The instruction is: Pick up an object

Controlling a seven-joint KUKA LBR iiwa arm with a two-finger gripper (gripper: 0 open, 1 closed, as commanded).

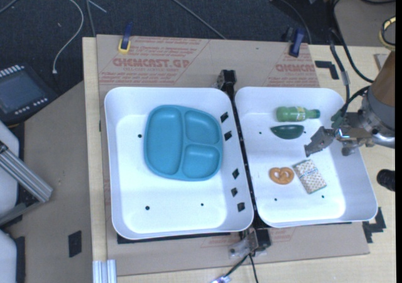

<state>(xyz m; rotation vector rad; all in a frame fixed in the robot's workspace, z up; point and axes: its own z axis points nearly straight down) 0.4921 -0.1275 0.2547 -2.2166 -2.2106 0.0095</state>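
Left print on cardboard sheet point(188, 55): red letters, roughly "CHEMCAST GP", with smaller red lines below too fine to read.
Right print on the same sheet: red letters, partly legible as "CHEMCAST", cut off by the right bin point(352, 206).
Green bottle point(296, 113): label unreadable.
Small packet point(310, 175): patterned, no legible text.
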